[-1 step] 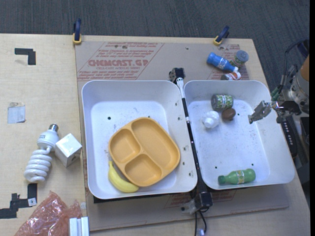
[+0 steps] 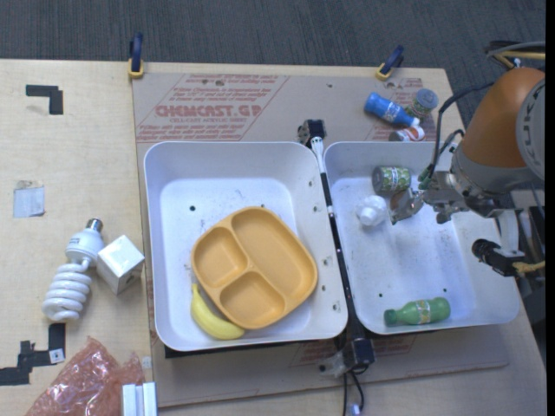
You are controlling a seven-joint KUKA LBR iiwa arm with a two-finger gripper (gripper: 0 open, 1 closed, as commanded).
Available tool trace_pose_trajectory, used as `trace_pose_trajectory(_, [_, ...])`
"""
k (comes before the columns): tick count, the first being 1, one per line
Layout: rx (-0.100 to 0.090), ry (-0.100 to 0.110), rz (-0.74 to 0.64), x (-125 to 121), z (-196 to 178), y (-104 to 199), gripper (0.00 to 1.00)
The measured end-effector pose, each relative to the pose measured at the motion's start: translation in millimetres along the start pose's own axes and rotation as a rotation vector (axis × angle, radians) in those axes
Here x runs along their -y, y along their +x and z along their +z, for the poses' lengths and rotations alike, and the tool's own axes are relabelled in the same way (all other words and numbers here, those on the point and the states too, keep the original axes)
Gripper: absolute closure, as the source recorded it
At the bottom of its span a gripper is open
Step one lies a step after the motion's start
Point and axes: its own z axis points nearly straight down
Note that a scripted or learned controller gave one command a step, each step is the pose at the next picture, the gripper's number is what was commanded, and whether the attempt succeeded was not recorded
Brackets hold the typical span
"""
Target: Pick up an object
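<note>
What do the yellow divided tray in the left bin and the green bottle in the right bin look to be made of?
Yellow three-compartment tray: likely matte moulded plastic, with an even colour and soft rounded edges. Green bottle: probably glossy plastic, showing highlights and a paler label band, though glass can't be excluded.

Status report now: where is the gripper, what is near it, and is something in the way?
Gripper low in right bin, nothing seen between fingers. Small can and white object right beside it. Green bottle apart, near front wall. No obstruction seen.
</note>
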Motion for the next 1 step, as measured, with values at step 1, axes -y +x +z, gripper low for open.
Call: trace_pose_trajectory(1, [0.001, -0.002, -0.002, -65.9, -15.5, 6.6, 0.00])
